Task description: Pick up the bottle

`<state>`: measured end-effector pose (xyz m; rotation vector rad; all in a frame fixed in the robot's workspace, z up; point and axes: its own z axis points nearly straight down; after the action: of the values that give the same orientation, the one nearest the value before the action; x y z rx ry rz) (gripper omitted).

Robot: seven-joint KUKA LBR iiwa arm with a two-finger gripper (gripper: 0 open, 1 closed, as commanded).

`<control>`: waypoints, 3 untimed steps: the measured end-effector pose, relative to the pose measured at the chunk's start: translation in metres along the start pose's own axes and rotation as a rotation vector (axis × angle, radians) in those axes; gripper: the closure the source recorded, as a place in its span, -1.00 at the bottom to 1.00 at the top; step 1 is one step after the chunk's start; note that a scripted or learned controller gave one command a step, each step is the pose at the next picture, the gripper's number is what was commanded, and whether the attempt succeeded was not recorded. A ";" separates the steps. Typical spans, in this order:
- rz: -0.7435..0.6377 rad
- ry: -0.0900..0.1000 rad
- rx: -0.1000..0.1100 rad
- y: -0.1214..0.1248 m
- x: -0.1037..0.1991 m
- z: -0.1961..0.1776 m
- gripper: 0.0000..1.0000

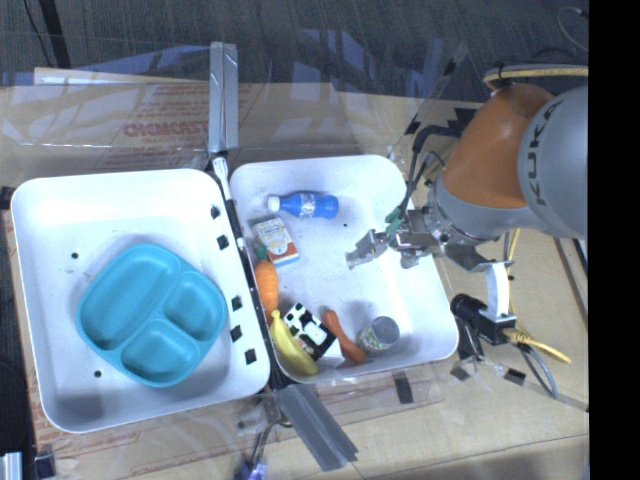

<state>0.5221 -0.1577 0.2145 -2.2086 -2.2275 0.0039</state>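
1. Gripper (pixel 366 252): reaches in from the right over the right bin, its metal fingers pointing left above bare white floor. How far apart the fingers stand cannot be told at this size; nothing shows between them.
2. Arm (pixel 520 158): grey with an orange band, above the right bin's right rim.
3. Bottle (pixel 304 205): blue body, white cap, lying on its side near the back of the right bin, cap toward the left. It is up and to the left of the gripper, apart from it.
4. Small carton (pixel 274 240): white and orange, just below the bottle, near the bin's left wall.
5. Carrot (pixel 266 283): orange, lying along the left wall below the carton.
6. Banana (pixel 286 346): yellow, at the front left corner.
7. Black-and-white block (pixel 306 329): touching the banana.
8. Orange stick-like item (pixel 342 336): beside the block.
9. Small tin (pixel 378 335): at the front, right of the orange item.
10. Right bin (pixel 340 171): white, shallow.
11. Left bin (pixel 110 200): holds a blue divided tray (pixel 150 313).
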 end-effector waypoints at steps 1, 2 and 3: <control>-0.293 -0.003 -0.004 0.075 -0.011 0.017 -1.00; -0.333 -0.003 -0.005 0.130 0.050 -0.024 -1.00; -0.339 -0.003 -0.005 0.131 0.051 -0.035 1.00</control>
<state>0.6527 -0.1051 0.2484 -1.8046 -2.5721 0.0004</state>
